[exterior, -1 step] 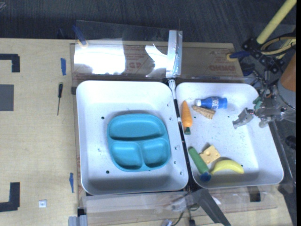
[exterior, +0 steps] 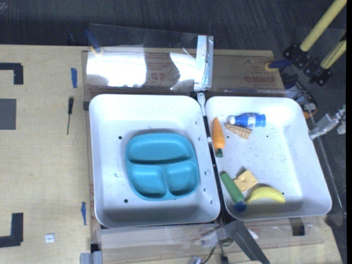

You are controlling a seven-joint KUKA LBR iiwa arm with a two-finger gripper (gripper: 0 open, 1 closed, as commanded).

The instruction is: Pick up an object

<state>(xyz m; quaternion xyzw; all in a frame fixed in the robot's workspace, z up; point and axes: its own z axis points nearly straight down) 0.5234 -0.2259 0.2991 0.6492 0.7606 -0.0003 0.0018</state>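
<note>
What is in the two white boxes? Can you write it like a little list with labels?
left bin: one blue divided tray
right bin: blue bottle, carrot, ice cream cone, green marker, cheese wedge, banana
touching: banana lies against the cheese wedge; cone lies right beside the bottle
near the divider: carrot and marker
behind the bins: clear plastic sheet
</note>
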